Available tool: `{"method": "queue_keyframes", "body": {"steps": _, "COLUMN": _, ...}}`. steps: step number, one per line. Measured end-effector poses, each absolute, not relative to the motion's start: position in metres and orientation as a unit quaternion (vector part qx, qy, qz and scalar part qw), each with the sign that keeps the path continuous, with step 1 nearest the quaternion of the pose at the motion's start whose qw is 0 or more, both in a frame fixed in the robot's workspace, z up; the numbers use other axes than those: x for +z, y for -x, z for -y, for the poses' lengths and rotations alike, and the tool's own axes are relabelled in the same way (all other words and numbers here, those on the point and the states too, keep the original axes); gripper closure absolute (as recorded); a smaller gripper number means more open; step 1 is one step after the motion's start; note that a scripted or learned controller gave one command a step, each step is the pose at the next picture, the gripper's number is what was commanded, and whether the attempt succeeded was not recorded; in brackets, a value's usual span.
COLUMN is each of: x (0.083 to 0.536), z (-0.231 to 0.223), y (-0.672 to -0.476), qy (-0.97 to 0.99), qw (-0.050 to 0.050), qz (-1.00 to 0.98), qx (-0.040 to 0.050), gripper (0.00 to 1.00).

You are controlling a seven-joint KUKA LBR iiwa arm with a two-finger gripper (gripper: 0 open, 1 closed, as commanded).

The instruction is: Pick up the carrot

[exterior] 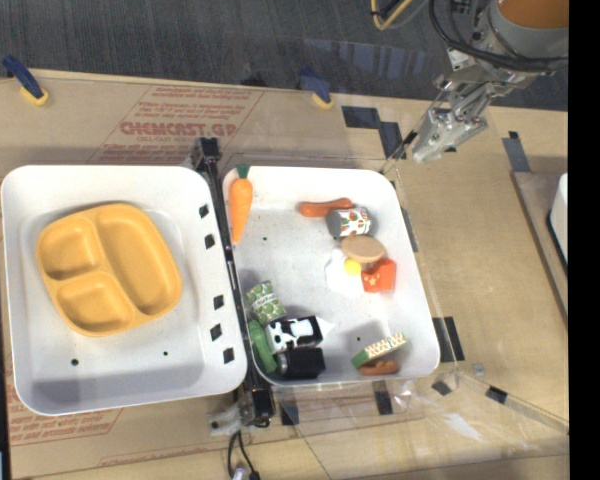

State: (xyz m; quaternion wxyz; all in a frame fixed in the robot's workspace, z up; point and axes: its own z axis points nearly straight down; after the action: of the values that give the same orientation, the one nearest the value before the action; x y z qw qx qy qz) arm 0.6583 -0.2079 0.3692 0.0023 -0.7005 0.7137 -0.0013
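Note:
The carrot, orange with a green top, lies against the left wall of the right bin, near its back corner, pointing toward the front. My gripper hangs beyond the bin's back right corner, over the cardboard bench, well to the right of the carrot. Nothing shows between its fingers.
The right bin also holds a sausage, a small can, a fried egg with a red block, green packets, a black and white carton and a sandwich. A yellow divided tray lies in the left bin.

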Motion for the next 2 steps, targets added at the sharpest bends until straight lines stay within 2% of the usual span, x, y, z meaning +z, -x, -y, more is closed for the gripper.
{"method": "queue_keyframes", "body": {"steps": 1, "x": 0.385, "z": 0.208, "y": -0.658, "qy": 0.765, "qw": 0.002, "qz": -0.644, "qx": -0.0012, "gripper": 1.0}}
{"method": "queue_keyframes", "body": {"steps": 2, "x": 0.324, "z": 0.195, "y": -0.657, "qy": 0.852, "qw": 0.0, "qz": -0.524, "qx": 0.0032, "gripper": 1.0}}
